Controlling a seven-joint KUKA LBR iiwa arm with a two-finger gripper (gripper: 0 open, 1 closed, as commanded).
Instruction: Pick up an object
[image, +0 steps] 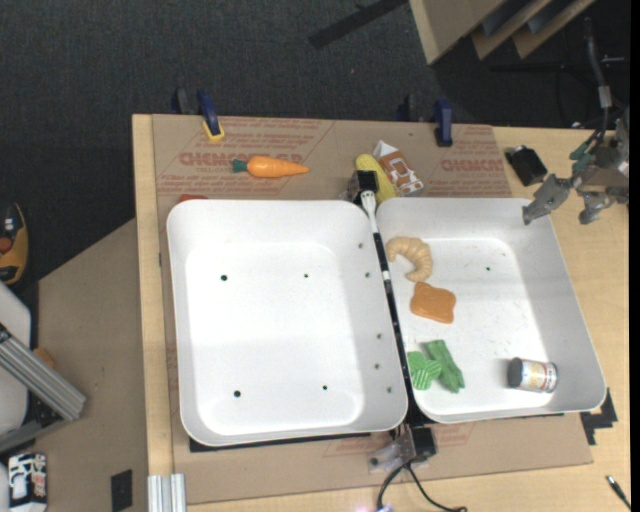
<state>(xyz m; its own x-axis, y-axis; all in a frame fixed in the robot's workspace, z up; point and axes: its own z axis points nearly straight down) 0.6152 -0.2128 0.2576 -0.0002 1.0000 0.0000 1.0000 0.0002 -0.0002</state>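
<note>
Gripper: I have the gripper hanging at the upper right corner of the right bin, its two fingers spread apart with nothing between them.

Arm: it comes in from the right edge, and what I see of it is little more than the wrist hardware above the bench.

Candidates: every object in a bin lies down and to the left of the tool. The curled tan croissant is the closest; the orange slab sits just beyond it; the green toy and the small can rest by the bin's front edge, well apart from the fingers.

Off-limits (my reading): a toy carrot and a yellow-and-red packet lie on the cardboard behind the bins, far to the tool's left.

Left bin: farther left again, beyond the divider.

Progress: by my judgement nothing is done yet. No object is touched or lifted.

Remaining: choose a target, travel over it, descend, close, and lift clear. That is the whole task.
</note>
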